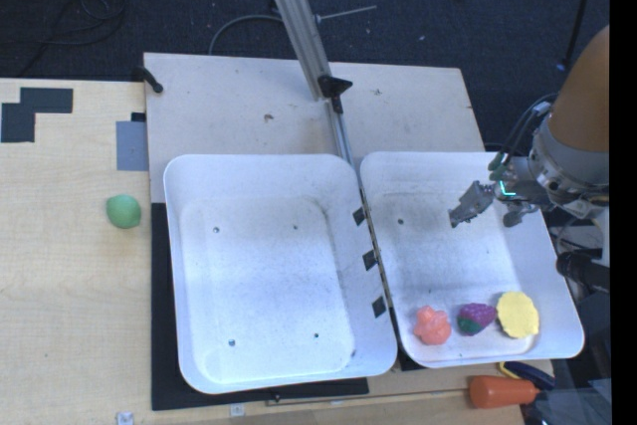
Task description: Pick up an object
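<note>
Camera view: jaws (468,209) above right bin (438,176), upper half; open or closed not discernible. Nothing visibly gripped. Along near wall of same bin: orange lump (432,325), purple lump (476,318), yellow lump (518,314). Green ball (123,211) on desk (60,244), left of left bin (199,176).

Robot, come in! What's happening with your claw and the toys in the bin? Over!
Gripper over right bin, holding nothing seen. Pink, purple, yellow objects along near wall, untouched. Path clear.
</note>
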### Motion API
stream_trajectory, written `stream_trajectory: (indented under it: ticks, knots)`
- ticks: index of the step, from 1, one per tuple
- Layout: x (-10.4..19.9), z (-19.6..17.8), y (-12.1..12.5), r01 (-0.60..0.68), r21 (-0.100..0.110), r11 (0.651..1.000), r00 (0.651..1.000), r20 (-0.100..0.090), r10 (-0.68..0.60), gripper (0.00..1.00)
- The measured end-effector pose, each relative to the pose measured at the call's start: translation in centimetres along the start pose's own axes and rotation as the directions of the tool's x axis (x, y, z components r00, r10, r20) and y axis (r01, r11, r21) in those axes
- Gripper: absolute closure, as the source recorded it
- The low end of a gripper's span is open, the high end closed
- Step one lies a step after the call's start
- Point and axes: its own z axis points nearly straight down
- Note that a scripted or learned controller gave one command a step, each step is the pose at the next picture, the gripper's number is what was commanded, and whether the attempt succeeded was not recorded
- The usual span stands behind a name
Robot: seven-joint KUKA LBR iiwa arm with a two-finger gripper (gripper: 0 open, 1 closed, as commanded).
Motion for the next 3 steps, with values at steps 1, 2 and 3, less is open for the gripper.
stream_trajectory:
  ticks: [1, 2, 3]
  knots:
    - [0.0, 0.0, 0.0, 0.0, 0.0, 1.0, 1.0, 0.0, 0.0, 0.0]
    - [-0.4, 6.1, 0.4, 0.0, 0.005, 1.0, 1.0, -0.001, 0.0, 0.0]
    - [-0.4, 10.7, -0.5, 0.001, 0.004, 1.0, 1.0, -0.001, -0.001, 0.0]
